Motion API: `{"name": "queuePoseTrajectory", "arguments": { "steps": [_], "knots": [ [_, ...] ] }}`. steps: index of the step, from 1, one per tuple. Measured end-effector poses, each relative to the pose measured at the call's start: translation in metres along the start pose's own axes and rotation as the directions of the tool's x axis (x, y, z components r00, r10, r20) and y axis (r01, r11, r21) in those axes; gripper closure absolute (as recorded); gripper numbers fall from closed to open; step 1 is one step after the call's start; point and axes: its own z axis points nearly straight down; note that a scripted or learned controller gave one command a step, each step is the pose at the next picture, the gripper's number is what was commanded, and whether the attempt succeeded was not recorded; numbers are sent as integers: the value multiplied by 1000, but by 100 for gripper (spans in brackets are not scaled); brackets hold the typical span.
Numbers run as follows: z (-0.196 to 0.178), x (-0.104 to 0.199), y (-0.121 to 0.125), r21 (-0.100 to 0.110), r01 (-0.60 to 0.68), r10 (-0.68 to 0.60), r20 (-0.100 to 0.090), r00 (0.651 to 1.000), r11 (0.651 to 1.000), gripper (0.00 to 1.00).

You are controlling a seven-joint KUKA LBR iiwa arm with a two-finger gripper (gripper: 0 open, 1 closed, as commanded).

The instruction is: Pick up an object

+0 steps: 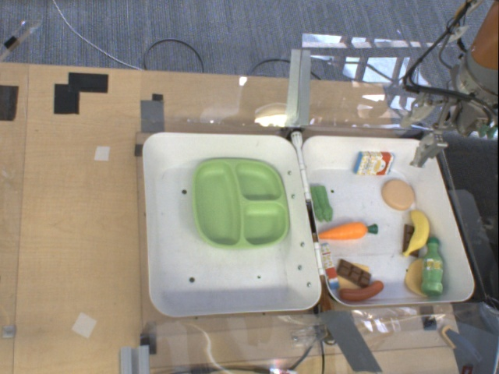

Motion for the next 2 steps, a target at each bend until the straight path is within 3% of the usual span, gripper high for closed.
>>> {"name": "queuePoseTrajectory", "arguments": {
  "steps": [1, 2],
  "knots": [
    [159, 31, -24, -6, 318, -318, -10, 948, 948, 0],
    [174, 83, -28, 1, 290, -290, 1, 957, 957, 0]
  ]
}}
